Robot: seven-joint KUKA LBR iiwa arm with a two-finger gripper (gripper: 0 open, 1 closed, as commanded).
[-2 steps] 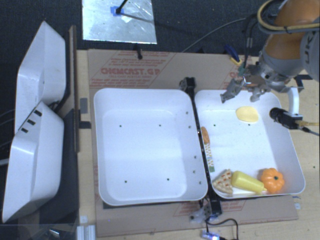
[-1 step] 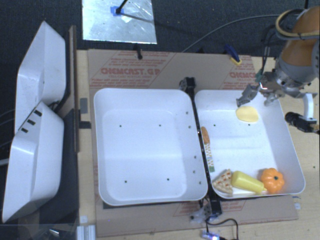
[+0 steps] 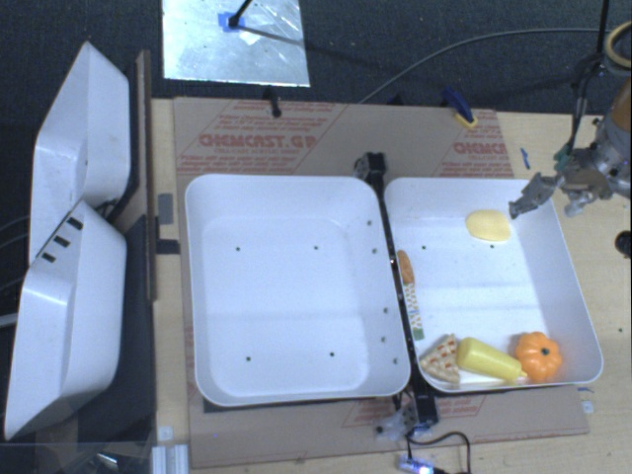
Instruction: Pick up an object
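A: Two shallow white bins sit side by side on a cardboard-covered bench, seen from above at a slant. Taking the right bin [image 3: 581, 316] as the landmark, where is everything?

B: Four objects lie inside it, plus a strip. A pale yellow disc [image 3: 488, 226] rests on the bin's floor near its far wall, well apart from the rest. Along the near wall, a small orange pumpkin [image 3: 538, 355] sits in the near right corner, a yellow cylinder [image 3: 488, 359] lies just beside it, touching or nearly so, and a tan wedge-shaped piece [image 3: 441, 358] lies against the cylinder's other end.

A: And the strip?

B: A narrow orange-and-white strip [image 3: 406, 286] lies along the bin's left wall, close to the divide with the left bin [image 3: 202, 294].

A: Where is the arm?

B: The gripper [image 3: 523, 203] hangs over the right bin's far right corner, reaching in from the right. Its dark tip points toward the pale yellow disc and sits just beside it, up and to the right of it in the view.

A: Is anything held?

B: Nothing shows between the fingers. Whether they stand wide or narrow cannot be told from this angle; the tip reads as one dark shape.

A: Beyond the right bin?

B: A shiny metal sheet [image 3: 235, 26] lies on the dark floor, well beyond the left bin's far wall.
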